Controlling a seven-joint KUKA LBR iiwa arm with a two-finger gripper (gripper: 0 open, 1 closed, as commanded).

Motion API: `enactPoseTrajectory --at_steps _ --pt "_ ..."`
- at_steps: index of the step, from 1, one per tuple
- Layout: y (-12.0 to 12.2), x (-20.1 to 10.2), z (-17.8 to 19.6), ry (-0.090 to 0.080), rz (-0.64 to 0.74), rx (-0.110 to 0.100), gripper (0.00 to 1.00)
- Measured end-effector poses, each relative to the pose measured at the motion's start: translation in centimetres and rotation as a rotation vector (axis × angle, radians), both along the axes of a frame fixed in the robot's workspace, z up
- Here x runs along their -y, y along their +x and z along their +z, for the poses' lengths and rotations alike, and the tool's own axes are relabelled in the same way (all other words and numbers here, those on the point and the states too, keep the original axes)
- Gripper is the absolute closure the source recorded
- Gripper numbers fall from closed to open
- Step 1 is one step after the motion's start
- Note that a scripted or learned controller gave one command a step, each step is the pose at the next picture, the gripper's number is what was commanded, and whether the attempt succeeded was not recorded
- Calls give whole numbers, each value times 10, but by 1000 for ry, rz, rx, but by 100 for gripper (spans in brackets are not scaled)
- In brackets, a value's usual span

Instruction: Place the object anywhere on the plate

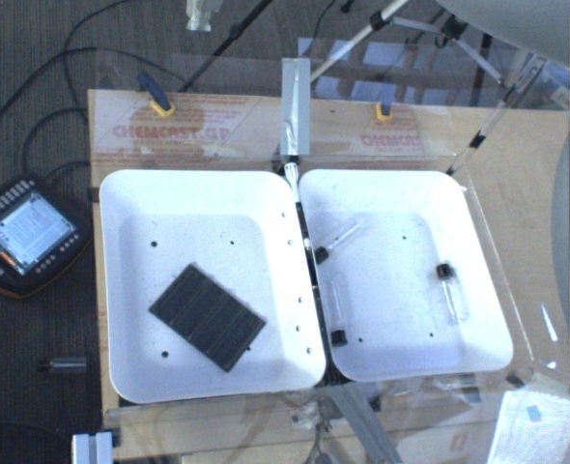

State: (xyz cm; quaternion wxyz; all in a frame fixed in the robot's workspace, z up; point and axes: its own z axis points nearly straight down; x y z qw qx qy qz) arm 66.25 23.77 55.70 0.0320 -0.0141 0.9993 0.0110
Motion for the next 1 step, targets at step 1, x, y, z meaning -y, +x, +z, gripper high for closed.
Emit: enactPoseTrajectory --at_steps 1 --pt "1 0 10 2 -1 6 100"
